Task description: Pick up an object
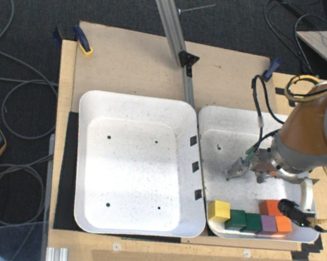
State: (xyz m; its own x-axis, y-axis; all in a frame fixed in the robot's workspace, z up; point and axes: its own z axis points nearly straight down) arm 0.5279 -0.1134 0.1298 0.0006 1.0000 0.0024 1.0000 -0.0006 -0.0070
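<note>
A: Camera view shows 2 white bins side by side on the bench. The left bin (130, 164) has only dark dots on its floor. In the right bin (222, 134) the blocks lie in a row along the near edge: a yellow block (220, 210), then a dark green block (236, 219), a green block (253, 222), a purple block (269, 223) and an orange block (282, 224), with a red-orange block (270, 207) just behind them.

B: So how far is the task?

A: I judge it is at the beginning. Every block rests on the bin floor, and nothing is lifted. The whole picking is left: to go down on 1 block, to close on it, to raise it.

B: And the arm?

A: It reaches in from the right, with the orange band above the wrist over the right bin. The gripper (237, 169) hangs near the middle of this bin, pointing to the left and down. It is apart from the blocks, which are nearer to the front edge.

B: Are the fingers spread or pressed together?

A: I cannot tell. The grey parts are small and mix with the speckled floor. I see no block between them.
</note>
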